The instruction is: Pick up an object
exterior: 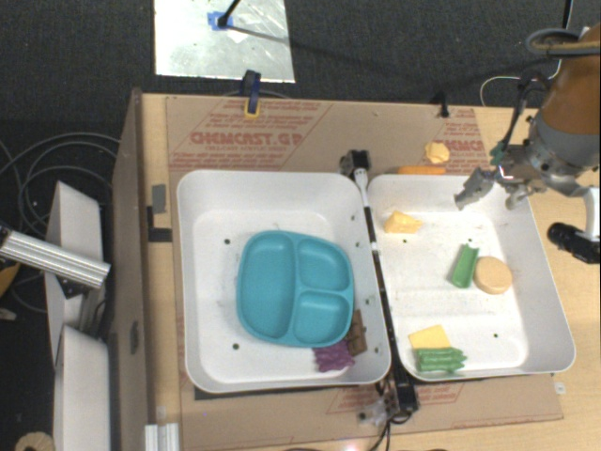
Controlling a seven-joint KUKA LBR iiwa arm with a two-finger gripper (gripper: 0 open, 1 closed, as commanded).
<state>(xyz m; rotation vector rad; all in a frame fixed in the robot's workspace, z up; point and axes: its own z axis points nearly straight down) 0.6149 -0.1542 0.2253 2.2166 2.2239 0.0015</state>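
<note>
Over the far right corner of the right bin [535, 280] my gripper [495, 188] hangs with its two fingers spread apart and nothing between them, my arm [569, 111] reaching in from the right above it. Well off to my left lies the left bin [202, 252], and in it a blue divided plate [293, 287] with a purple piece [331, 357] at its near edge. Below my fingers in the right bin are a green block [463, 265] touching a tan round piece [492, 274]; nearer the front sit a yellow block [430, 336] and a green ridged piece [439, 357]. A small yellow piece [404, 222] lies just left of me.
</note>
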